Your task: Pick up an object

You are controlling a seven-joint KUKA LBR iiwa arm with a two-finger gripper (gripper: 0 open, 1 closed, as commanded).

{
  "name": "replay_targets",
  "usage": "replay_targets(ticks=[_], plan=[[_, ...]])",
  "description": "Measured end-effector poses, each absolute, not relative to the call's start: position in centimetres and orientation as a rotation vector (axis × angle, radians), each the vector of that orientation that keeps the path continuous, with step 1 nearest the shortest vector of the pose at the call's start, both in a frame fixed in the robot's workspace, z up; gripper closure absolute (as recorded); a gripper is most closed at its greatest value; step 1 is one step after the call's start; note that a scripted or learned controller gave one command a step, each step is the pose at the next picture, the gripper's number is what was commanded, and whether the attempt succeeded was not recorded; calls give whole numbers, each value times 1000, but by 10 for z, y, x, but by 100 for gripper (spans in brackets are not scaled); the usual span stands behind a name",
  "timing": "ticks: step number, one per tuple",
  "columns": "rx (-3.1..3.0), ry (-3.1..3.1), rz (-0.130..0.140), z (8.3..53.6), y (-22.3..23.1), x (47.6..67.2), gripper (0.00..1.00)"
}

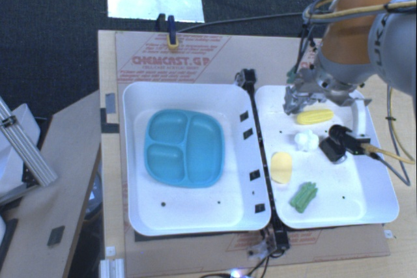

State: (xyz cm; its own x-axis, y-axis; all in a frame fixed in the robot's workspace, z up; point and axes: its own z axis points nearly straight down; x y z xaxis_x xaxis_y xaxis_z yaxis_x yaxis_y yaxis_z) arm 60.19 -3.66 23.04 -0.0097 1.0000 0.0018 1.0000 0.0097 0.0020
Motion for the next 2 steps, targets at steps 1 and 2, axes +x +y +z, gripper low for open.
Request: replay_targets(ticks=[1, 2], plan=[[2211, 2233, 2, 232, 22, 586, 100], [2213, 2235, 1, 221, 74, 560, 100]])
